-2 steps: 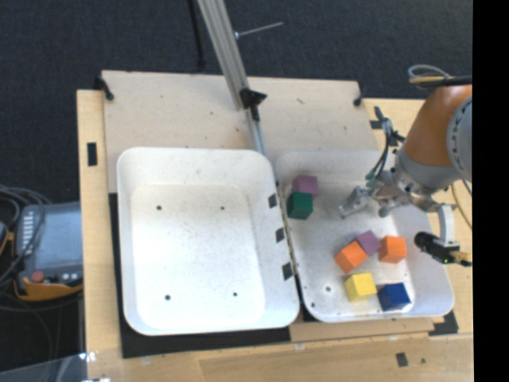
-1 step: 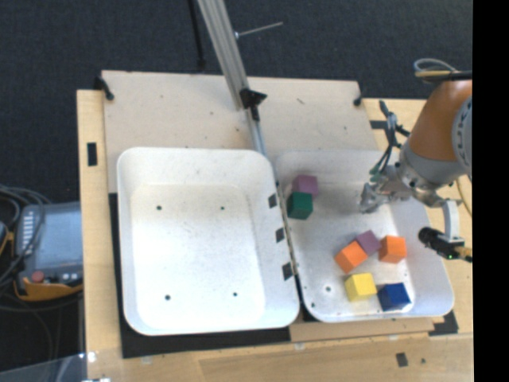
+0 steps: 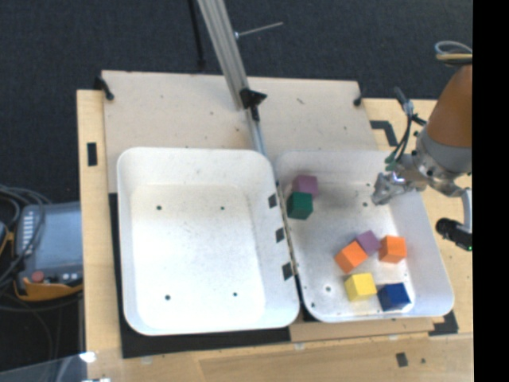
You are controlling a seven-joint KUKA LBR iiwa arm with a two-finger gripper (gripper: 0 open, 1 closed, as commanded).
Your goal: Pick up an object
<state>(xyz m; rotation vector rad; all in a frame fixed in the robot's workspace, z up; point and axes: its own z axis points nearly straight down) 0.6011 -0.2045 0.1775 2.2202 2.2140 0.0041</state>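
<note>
The gripper (image 3: 387,188) is hovering over the right bin (image 3: 433,293) near its upper right edge, and honestly I can't tell how the jaws are standing from up here. Nothing's showing between them. The blocks are sitting apart from it: a purple cube (image 3: 305,185) touching a green cube (image 3: 300,205) by the left wall, plus orange (image 3: 351,256), lilac (image 3: 367,241), orange (image 3: 392,248), yellow (image 3: 359,286) and blue (image 3: 394,296) ones clustered lower right. No readable writing anywhere.
</note>
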